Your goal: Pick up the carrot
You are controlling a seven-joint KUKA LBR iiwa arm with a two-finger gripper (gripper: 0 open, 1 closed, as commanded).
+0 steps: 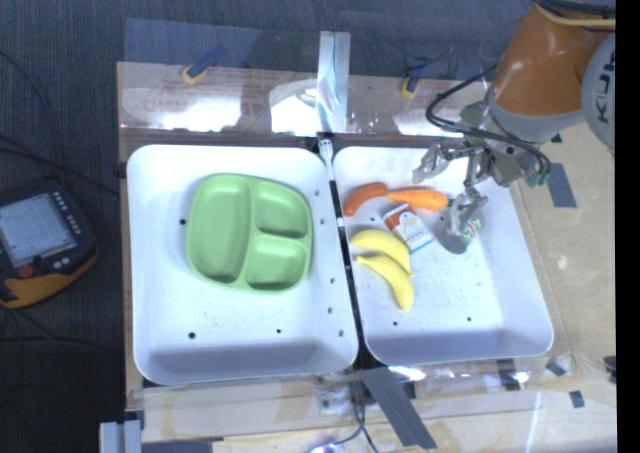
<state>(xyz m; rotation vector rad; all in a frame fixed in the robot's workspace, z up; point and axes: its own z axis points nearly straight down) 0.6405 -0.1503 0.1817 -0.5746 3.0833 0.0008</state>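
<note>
Gripper (464,209) is seen above the right bin (500,326), up and to the right of the banana (386,259), hanging below the grey wrist and the orange band of the arm (540,61). Whether it is spread or pressed together cannot be told from this slanted view; the metal parts overlap and blur. Nothing is seen pinched in it.

Carrot (418,199) is noted lying on the bin floor, above the banana and slightly to its right, near the far wall of the right bin.
- Colour: bright orange, smooth, no markings made out.
- Shape: short and tapered, the thicker end toward the view's right, the narrower end toward the left.
- Pose: flat, roughly crosswise in the view, slightly tilted.
- Its right end is just beside the gripper; contact cannot be confirmed.

Other items, all placed against the banana:
- A curved orange-red item (362,197) is seen above the banana and a little to its left, close to the carrot's narrow end.
- A small red-and-white packet (412,230) is seen just above and right of the banana, directly below the carrot.
- A small grey-green object (462,233) is seen to the right of the banana, under the gripper; its nature cannot be told.
- A green divided plate (248,231) is seen well to the left of the banana, in the left bin (160,341).

The banana itself is recorded as yellow and curved, apparently in two pieces.
</note>
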